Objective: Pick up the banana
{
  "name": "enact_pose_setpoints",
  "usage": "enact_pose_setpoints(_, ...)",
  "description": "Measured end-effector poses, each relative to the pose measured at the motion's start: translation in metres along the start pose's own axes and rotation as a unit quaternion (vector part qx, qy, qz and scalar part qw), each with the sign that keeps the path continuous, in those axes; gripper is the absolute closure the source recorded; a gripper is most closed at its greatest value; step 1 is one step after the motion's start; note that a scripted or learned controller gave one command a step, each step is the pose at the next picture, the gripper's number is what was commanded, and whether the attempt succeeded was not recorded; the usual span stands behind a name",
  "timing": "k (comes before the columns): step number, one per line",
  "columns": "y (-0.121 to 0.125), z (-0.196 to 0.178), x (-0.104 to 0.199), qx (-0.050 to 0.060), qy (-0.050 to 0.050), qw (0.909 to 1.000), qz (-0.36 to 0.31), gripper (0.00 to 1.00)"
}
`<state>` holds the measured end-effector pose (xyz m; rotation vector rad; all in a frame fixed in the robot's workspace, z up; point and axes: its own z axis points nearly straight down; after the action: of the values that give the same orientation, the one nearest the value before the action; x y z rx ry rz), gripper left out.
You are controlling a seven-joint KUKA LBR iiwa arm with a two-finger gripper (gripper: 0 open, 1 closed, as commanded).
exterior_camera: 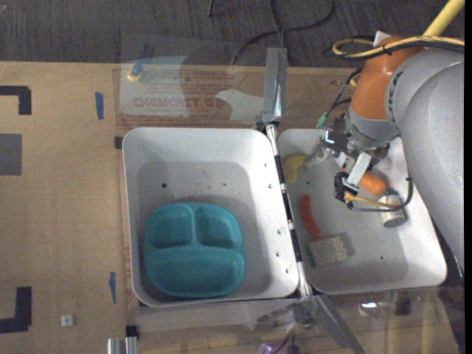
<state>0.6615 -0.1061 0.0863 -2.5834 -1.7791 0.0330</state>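
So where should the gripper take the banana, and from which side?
Probably across the banana's middle, from above, closing parallel to the wall: it lies against the right bin's left wall, near the far corner, so that side has little room.

banana (293, 167) in the right bin (383, 271)
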Motion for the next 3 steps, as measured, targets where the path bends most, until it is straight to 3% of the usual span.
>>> enact_pose_setpoints(1,-0.005,0.000,0.007,0.010,0.001,0.9888,0.149,0.00)
enact_pose_setpoints(2,0.001,-0.013,0.011,-0.006,0.006,0.9890,0.148,1.00)
enact_pose_setpoints(3,-0.014,-0.294,0.025,-0.006,0.009,0.9642,0.265,1.00)
